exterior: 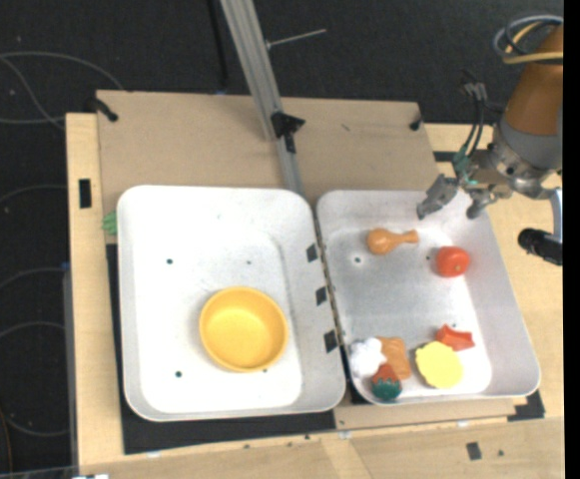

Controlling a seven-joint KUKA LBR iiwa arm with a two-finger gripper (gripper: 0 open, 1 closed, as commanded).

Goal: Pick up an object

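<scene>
My gripper (456,202) hangs over the far right corner of the right bin (399,307), fingers spread open with nothing between them. An orange pin-shaped toy (389,239) lies just left and below it. A red round toy (452,261) sits a short way below the gripper. At the bin's near edge lie a yellow disc (438,366), a small red piece (456,339), an orange piece (396,356), a white piece (366,353) and a green piece (385,390). A yellow bowl (243,328) stands in the left bin (170,238).
A grey metal post (260,78) rises slantwise behind the bins, ending at a black clamp (288,126) by the divider. The bins rest on a tan board (190,138). Cables trail on the dark floor at left.
</scene>
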